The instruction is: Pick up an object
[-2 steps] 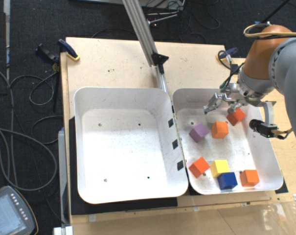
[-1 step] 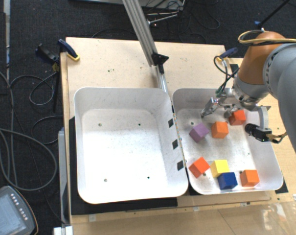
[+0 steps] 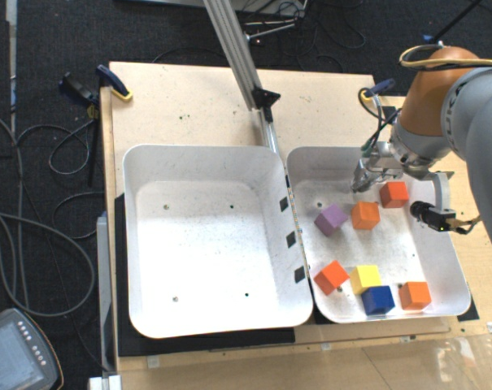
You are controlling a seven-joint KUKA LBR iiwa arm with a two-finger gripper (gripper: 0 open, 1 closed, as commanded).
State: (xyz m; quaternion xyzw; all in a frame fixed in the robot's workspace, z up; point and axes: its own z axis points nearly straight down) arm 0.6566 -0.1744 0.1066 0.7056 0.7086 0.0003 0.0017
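The camera view looks down at a slant on a pale tabletop (image 3: 189,104) that carries two shallow white bins side by side; the left bin (image 3: 148,177) has a speckled floor, and the right bin (image 3: 441,275) holds all the blocks.

The grey arm (image 3: 473,104) with its orange band (image 3: 428,88) comes in from about 2 o'clock; its gripper (image 3: 364,179) hangs over the upper part of the right bin, near the back wall; it is small and dark against the bin, so I cannot tell how it stands, and no block is seen in it.

At about 4 o'clock from the gripper, just beside it, lies a red-orange block (image 3: 394,193); at 6 o'clock from the gripper lies an orange block (image 3: 365,215), close to the red-orange one; a purple block (image 3: 331,219) lies at 9 o'clock of this orange block, near it but apart.

Toward the front wall of the right bin there is a second group; a red-orange block at the front (image 3: 333,276) is just beside a yellow block (image 3: 365,278); a blue block (image 3: 378,300) touches the yellow one at its 5 o'clock; another orange block at the front (image 3: 415,296) lies at 3 o'clock of the blue one, slightly apart.

A grey metal pole (image 3: 233,43) runs from 12 o'clock down to the place between the bins; a blue and yellow clamp (image 3: 114,84) sits at the tabletop corner at 10 o'clock; black cables (image 3: 34,218) lie on the dark floor at 9 o'clock.
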